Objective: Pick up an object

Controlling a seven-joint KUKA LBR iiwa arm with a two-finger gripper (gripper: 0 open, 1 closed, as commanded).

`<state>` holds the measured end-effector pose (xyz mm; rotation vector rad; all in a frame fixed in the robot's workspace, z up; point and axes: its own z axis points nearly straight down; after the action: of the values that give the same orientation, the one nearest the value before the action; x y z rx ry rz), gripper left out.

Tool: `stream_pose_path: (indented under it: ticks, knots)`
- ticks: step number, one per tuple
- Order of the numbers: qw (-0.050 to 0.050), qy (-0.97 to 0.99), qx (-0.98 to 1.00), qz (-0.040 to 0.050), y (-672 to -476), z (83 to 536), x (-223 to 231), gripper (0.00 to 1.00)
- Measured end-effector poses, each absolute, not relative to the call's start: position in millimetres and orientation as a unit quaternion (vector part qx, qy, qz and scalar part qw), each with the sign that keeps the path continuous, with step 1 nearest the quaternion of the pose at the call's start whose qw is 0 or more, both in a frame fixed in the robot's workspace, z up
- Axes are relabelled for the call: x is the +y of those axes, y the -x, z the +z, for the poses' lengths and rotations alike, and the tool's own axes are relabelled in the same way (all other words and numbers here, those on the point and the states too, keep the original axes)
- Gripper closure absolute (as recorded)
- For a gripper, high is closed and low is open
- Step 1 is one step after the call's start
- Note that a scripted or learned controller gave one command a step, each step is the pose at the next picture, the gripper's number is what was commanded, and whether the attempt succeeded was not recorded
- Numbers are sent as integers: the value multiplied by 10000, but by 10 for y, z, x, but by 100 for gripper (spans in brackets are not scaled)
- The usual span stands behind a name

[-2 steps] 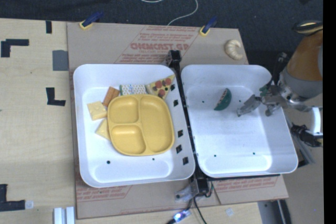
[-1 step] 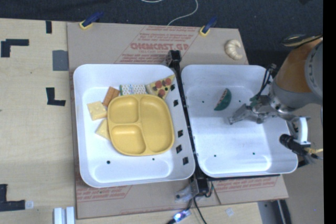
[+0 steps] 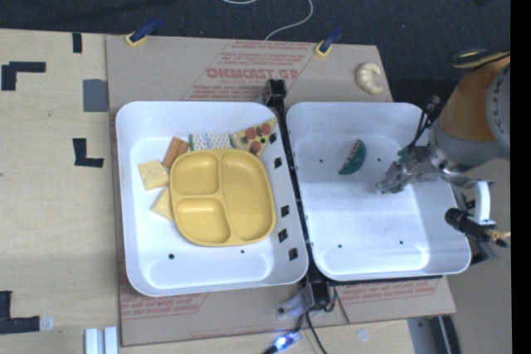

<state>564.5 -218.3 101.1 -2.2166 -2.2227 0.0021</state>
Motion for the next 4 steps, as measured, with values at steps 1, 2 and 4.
stream_pose_path:
  ticks: [1,2,4]
  knots:
    - [-13,7062,-7080,-10,-5741,1514,-2117,100]
    - [-17,7065,-7077,-7,-5726,2076,-2209,100]
    - [9,7048,-7094,0,-5774,2207,-1613,100]
